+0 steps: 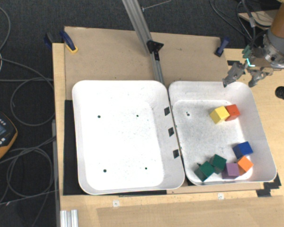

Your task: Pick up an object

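The pincer (238,78) hangs over the far rim of the right bin (206,91), fingers spread, nothing between them. All places below are given from that bin. Inside it, toward the far side, a yellow block (219,114) touches a red block (232,111). At its near right corner lie a blue block (243,149), an orange block (245,163) and a purple block (232,169), close together. Just left of those, along the near wall, sit two green blocks (212,166). The left bin (85,98) lies just beside it on the counter (109,51).
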`<state>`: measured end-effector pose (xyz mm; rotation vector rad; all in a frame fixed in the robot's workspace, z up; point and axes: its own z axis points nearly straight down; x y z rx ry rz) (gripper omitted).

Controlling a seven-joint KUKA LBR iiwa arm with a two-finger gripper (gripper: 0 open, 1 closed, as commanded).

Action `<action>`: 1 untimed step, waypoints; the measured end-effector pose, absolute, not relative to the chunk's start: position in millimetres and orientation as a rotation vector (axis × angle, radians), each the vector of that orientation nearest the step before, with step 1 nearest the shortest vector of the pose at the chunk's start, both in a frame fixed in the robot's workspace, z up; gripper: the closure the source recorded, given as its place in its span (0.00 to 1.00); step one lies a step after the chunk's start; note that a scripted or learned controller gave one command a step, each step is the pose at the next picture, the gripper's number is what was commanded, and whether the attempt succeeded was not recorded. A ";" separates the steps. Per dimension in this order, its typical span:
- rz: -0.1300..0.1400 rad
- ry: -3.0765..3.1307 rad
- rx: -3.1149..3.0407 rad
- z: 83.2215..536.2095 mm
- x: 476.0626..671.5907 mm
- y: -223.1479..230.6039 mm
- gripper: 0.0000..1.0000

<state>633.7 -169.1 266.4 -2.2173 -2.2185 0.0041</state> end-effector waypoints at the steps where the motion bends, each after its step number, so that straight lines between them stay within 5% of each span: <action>1: 0.001 -2.223 -2.219 269.4 634.4 -169.0 0.00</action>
